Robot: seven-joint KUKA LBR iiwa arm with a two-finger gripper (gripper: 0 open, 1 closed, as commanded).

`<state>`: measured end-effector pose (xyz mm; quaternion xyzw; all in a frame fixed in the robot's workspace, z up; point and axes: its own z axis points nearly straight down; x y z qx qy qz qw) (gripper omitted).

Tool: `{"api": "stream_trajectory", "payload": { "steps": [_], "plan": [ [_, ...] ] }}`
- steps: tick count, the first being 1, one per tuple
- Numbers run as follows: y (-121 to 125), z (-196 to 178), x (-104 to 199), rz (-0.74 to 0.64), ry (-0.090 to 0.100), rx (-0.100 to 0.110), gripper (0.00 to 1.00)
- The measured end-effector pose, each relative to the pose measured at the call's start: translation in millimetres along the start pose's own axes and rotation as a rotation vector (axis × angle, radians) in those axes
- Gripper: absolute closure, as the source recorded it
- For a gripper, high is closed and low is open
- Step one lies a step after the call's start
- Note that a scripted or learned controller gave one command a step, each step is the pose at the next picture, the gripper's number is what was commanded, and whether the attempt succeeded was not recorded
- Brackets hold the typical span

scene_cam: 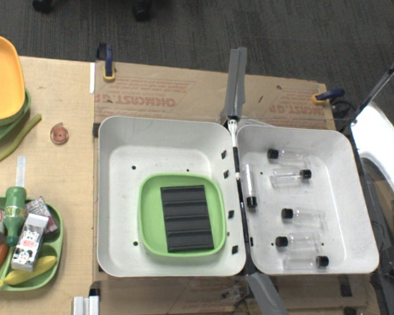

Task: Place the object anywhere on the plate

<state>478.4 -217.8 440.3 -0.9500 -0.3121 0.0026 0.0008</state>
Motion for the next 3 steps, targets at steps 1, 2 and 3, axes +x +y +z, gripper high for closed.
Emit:
{"api": "stream_trajectory", "payload": {
  "steps": [1, 2, 3],
  "plan": [
    [3.5, 0.0, -3.0, 0.136, 0.001, -0.001, 0.0],
    [3.4, 0.1, -2.8, 0.271, 0.0, -0.001, 0.0],
    [3.4, 0.1, -2.7, 0.386, 0.0, -0.001, 0.0]
  ]
}}
